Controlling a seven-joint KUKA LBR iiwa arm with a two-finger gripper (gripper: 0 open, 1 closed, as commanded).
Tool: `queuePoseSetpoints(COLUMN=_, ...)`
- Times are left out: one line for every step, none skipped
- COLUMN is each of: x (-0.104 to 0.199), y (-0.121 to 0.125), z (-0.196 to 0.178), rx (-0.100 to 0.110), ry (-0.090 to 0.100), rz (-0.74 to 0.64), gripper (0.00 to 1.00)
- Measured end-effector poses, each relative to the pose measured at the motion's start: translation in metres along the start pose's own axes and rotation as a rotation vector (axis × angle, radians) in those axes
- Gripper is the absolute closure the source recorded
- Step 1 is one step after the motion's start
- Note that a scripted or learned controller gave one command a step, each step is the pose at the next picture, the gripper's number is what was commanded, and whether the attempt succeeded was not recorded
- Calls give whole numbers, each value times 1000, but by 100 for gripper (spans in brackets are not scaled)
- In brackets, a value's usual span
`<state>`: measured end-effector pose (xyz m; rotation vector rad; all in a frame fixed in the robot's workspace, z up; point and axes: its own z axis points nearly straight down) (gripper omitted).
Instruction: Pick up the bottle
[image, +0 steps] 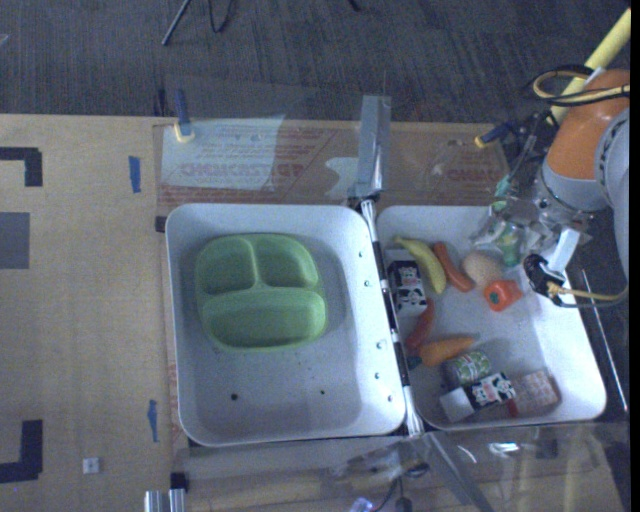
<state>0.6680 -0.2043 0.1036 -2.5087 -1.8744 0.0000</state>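
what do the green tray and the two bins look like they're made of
Green tray: likely molded plastic, matte, with one even color and soft rounded dividers. Left bin and right bin: probably plastic too, white and slightly speckled, with rounded corners; coated metal can't be ruled out.

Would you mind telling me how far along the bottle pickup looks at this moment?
Done: the arm has reached over the right bin, with the gripper at its upper right corner. In hand: a clear, glassy shape sits right under the gripper, possibly the bottle, but a grasp cannot be confirmed. Left: a visible grip and lift. The green tray lies in the left bin.
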Motion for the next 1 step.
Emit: queuePoseSetpoints(x=-3, y=3, z=-13, rx=-12, ry=-7, rz=1, gripper=100)
